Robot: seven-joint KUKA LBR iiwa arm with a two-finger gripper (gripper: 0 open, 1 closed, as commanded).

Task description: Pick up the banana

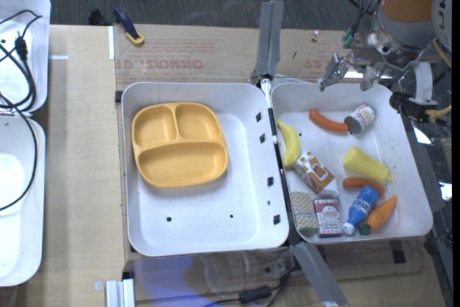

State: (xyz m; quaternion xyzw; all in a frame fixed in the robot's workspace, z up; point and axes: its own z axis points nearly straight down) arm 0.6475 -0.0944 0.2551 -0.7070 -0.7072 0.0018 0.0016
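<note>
The banana (289,143) lies at the left edge of the right bin (402,127), curved and yellow, next to the divider. My gripper (351,75) hangs over the bin's far edge, well up and right of the banana. Its two fingers (331,73) are spread apart with nothing between them.
In the right bin lie a sausage (328,121), a small can (361,118), a yellow bottle (367,164), a brown carton (314,172), a red box (328,217), a blue bottle (361,207) and a carrot (380,213). A yellow divided plate (179,144) sits in the left bin (208,223).
</note>
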